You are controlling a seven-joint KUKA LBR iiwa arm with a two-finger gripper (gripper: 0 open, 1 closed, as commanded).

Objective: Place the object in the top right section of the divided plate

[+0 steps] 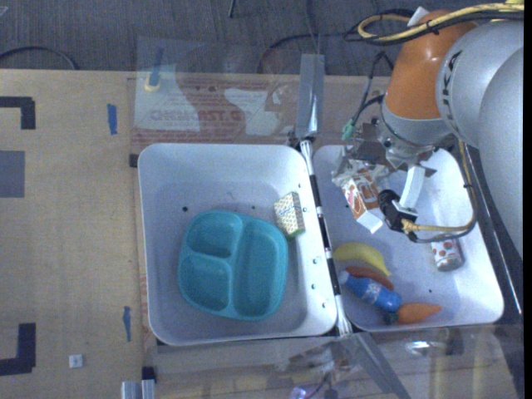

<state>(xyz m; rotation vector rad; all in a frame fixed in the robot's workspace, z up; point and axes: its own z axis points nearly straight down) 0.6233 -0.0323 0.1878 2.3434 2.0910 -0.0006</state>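
1. Over the right bin point(465, 306), the grey arm point(490, 81) with its orange band reaches in from the right; its gripper point(366, 160) hangs above the bin's upper left part. Whether the tool is apart or together cannot be told.
2. Just below the gripper lies a small red and white carton point(362, 199).
3. Lower in this bin sit a banana point(363, 257), a blue bottle point(371, 293), an orange carrot point(418, 312) and a small can point(447, 254).
4. Inside the left bin point(166, 181), a teal divided plate point(233, 264) rests.
5. A small patterned box point(289, 213) sits against the plate's upper right rim.
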